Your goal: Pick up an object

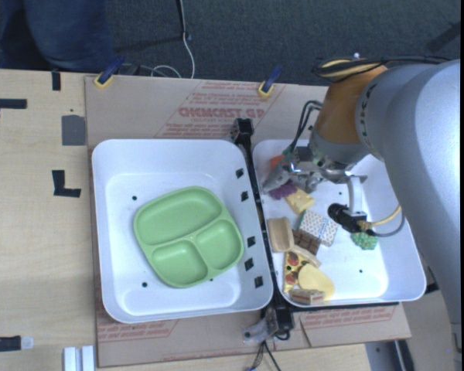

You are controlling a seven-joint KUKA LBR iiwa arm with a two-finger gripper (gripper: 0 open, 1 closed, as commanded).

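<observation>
The gripper (282,178) hangs low at the right bin's (406,280) ten o'clock over small toy foods — probably light, stiff, slippery plastic, the yellow wedge (299,201) best pinched across flat faces — I cannot tell its opening.

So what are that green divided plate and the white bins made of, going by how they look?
The green plate looks like moulded plastic, matte to satin: one even pale colour, soft rounded ridges between its three compartments, no sharp shine. The left bin that holds it and the right bin beside it also look like thin plastic, smooth and faintly glossy, with rounded corners and a rolled rim.
</observation>
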